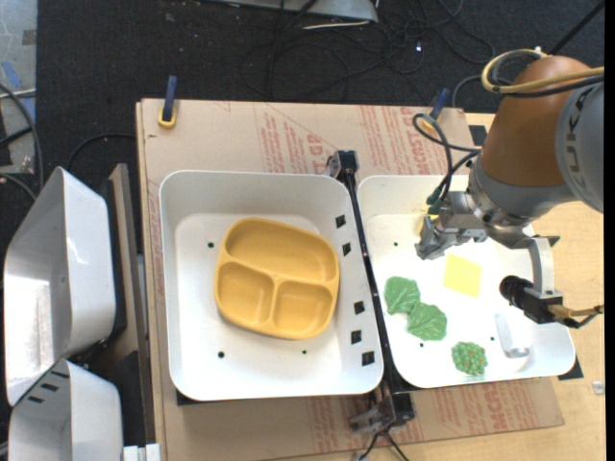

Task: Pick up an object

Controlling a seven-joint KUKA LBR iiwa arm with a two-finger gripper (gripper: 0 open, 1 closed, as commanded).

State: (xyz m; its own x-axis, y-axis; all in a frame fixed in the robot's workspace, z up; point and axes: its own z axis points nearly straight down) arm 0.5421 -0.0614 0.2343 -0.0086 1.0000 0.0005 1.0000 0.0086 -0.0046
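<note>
Green broccoli piece [469,357] sits near right bin [553,365] front rim, two green leaves [415,307] just left of it. Yellow square [462,276] mid-bin, gripper [434,241] just beside its upper-left; claw state unclear. Left bin [183,286] holds yellow divided plate [278,279], open margin all around. Red mirrored print on cardboard [279,133], unreadable.

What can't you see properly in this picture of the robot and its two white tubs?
- Gripper: seen from above, the wrist covers its fingers, so open or shut is unclear.
- Right bin: the arm covers part of its floor.
- Arm: cut off by the picture's right edge.
- Small clear object: too small and pale to identify.
</note>
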